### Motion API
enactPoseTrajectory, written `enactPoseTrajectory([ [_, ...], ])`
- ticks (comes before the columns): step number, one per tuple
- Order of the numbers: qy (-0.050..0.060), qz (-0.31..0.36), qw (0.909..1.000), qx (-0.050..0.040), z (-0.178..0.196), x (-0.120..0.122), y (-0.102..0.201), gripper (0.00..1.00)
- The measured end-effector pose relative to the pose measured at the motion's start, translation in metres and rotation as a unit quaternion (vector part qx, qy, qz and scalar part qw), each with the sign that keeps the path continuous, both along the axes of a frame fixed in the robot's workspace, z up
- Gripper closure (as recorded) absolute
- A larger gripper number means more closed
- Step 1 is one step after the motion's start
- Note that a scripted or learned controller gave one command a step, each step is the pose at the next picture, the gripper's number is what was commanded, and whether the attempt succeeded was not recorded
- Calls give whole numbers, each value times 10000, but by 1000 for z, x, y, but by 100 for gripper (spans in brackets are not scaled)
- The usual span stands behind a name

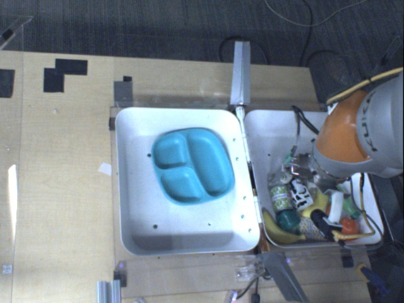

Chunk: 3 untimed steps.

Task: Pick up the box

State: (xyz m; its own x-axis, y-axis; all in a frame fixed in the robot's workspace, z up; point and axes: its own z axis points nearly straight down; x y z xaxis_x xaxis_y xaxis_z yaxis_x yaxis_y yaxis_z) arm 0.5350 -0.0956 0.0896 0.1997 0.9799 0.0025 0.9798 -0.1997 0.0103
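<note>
On the desk (57,188), the blue divided plastic tray (192,165) lies in the left white bin (136,232); the right white bin (268,128) holds small jumbled items (297,210) at its near end.

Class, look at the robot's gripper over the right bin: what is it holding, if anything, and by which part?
It cannot be told. The grey arm with the orange band hangs over the cluttered right white bin and hides the gripper.

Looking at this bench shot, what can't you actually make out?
- The gripper: hidden beneath the arm in the camera view.
- The box: not distinguishable in the small, overlapping clutter of the right bin.
- Right bin's far side: covered by the arm.
</note>
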Motion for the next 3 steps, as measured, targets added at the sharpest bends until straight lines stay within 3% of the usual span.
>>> enactPoseTrajectory([
  [1,-38,4,10000,-1,12,3,1,100],
  [2,-27,331,9994,-2,1,-8,-17,100],
  [3,-23,323,9995,-15,0,-8,-19,0],
])
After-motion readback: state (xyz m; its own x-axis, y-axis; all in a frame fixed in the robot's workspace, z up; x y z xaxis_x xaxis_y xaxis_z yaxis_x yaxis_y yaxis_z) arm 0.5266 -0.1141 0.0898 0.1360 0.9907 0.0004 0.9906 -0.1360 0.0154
